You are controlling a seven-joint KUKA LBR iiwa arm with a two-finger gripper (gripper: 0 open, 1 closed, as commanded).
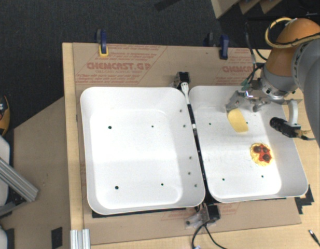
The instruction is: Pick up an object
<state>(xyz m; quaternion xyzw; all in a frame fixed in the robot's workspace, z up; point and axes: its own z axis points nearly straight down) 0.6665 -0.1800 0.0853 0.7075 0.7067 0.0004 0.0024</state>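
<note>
A pale yellow block (238, 121) lies in the upper middle of the right bin (227, 183). Lower right of it sits a small round yellow piece with red and dark topping (261, 154). My gripper (245, 105) hangs just above and behind the yellow block at the bin's far side, with the arm reaching in from the right. Its fingers stand open, spread to either side, and nothing is between them.
The left bin (97, 154) adjoins the right one along a black seam with a clamp at its far end (182, 80). Both rest on a cardboard-covered bench (128, 61), which two blue clamps hold at its back edge.
</note>
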